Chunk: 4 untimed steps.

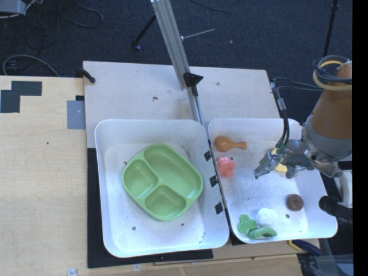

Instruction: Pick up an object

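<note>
Nearest the camera, at the front edge of the right bin, lies a small green ridged object with a white lump touching its upper right side. Both sit low in that bin, close to its front rim. To their right, well apart, rests a small round brown disc.

Further back in the same bin, an orange pear-shaped toy lies on its side near the bin's left wall, its narrow end pointing right. Just below it sits a pink rounded object, also beside the left wall.

From the right, the grey arm with its orange band reaches over the right bin. Its gripper hangs above the middle of the bin, to the right of the pink object and apart from it. Whether the gripper is apart or together cannot be told, since its tip is dark and small. A bit of yellow shows just beside the gripper.

Across the divide, the left bin holds a light green divided plate with three compartments, lying flat and turned at an angle near the middle.

Both bins rest side by side on a pale desk, and a slanted metal rail rises behind them.
</note>
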Motion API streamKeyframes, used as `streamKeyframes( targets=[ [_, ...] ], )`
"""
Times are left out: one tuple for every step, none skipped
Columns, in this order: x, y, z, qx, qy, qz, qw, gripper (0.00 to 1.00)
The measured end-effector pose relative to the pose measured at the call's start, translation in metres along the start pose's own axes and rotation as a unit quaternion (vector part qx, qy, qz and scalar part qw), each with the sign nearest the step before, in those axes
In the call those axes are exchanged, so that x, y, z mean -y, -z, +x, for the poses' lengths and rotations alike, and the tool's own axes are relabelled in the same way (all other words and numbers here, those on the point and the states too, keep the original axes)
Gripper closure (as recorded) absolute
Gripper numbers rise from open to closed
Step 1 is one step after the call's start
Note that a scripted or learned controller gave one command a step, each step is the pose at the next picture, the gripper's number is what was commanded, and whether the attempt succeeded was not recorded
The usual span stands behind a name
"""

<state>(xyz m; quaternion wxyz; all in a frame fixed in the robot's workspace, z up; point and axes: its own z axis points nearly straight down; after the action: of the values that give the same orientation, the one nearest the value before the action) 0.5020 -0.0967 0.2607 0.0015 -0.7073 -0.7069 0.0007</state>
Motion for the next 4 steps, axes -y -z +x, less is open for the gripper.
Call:
streamKeyframes(
  targets=[
    [0.0,0.0,-0.001,0.0,-0.001,0.0,1.0,0.0],
    [0.0,-0.043,0.002,0.0,0.0,0.002,1.0,0.0],
    [-0.005,-0.096,-0.006,0.0,0.0,0.003,1.0,0.0],
    [0.001,-0.156,-0.012,-0.001,0.0,0.004,1.0,0.0]
  ],
)
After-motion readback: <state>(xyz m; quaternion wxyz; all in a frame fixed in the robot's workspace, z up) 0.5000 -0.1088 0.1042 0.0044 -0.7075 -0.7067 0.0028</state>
